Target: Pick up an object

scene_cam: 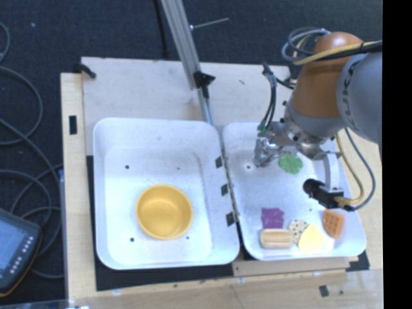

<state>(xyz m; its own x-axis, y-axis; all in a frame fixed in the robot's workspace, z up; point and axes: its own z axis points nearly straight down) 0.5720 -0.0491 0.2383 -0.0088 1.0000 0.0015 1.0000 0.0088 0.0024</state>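
Pincer (262, 154) hangs over right white plastic bin (251, 185); spread or pressed, can't tell. Small green leafy plastic toy (291, 164) just beside it: light, stiff, probably slick; pinch across its edges.

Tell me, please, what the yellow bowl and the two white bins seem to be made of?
The yellow bowl looks like moulded plastic: even colour, smooth matte surface, soft sheen at the rim. The left bin and right bin also look like plastic, matte white with rounded corners, though coated metal is possible.

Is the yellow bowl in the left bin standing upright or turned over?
Upright: the yellow bowl shows its open hollow and rim facing up, on the left bin's floor.
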